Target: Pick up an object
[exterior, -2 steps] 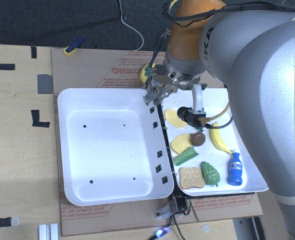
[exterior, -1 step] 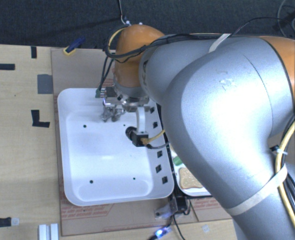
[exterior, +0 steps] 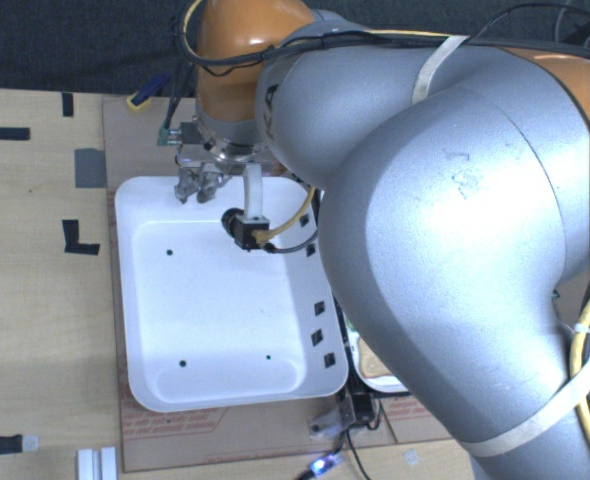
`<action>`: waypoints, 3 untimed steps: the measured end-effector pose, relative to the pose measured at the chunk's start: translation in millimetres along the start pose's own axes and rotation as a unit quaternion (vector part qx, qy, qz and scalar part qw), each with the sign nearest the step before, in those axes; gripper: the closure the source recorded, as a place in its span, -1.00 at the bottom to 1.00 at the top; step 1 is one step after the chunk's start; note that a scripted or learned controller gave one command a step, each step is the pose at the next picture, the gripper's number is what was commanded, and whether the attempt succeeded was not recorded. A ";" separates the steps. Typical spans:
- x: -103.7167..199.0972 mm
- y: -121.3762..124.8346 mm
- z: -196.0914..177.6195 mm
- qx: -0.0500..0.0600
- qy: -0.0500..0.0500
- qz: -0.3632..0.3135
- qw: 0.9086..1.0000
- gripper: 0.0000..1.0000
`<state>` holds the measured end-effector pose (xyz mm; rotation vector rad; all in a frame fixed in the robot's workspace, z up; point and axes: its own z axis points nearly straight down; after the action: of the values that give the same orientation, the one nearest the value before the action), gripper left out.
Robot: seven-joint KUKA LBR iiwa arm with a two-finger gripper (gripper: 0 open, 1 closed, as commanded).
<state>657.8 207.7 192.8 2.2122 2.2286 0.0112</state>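
As you look down on the bench, the grey arm (exterior: pixel 445 228) takes up the whole right side of the camera view, w/ its orange band (exterior: pixel 243 28) up top centre. That bulk blocks nearly all of the right bin; you get just a sliver of something pale (exterior: pixel 375 366) under the arm, too little to tell what it is.

Below the band, the gripper (exterior: pixel 197 190) hangs right at the back-left rim of the left bin (exterior: pixel 135 298). Can't tell how wide it stands, or whether it has hold of anything: it's small, metallic and blurred there. Just beside it, to its right, a black fitting (exterior: pixel 242 230) w/ a yellow cable (exterior: pixel 293 226) hangs over the bin's back edge.

Surface: light wooden bench (exterior: pixel 35 298) w/ black tape marks (exterior: pixel 75 238), a grey patch (exterior: pixel 90 166), and a sheet of brown cardboard (exterior: pixel 115 133) under the bin. A blue-and-yellow item (exterior: pixel 147 91) lies at the bench's far edge, against a dark backdrop (exterior: pixel 75 18). White strips (exterior: pixel 95 460) sit bottom left; cables (exterior: pixel 340 430) trail at the bottom by the bin's near corner.

Left bin: shallow, white, rounded corners. On its floor you've got four small black dots (exterior: pixel 182 362), and black squares (exterior: pixel 321 334) run down its right wall. As for the object to pick, can't tell where it is from here.
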 end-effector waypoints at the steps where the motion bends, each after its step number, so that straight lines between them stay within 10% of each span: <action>1: 2.8 -14.5 41.9 0.006 -0.003 0.003 1.000 1.00; 2: 4.5 -23.7 98.6 0.007 -0.004 0.002 1.000 1.00; 3: 27.3 -0.1 -5.2 -0.001 0.000 0.002 1.000 1.00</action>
<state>657.4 234.9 198.1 2.2144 2.2236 0.0136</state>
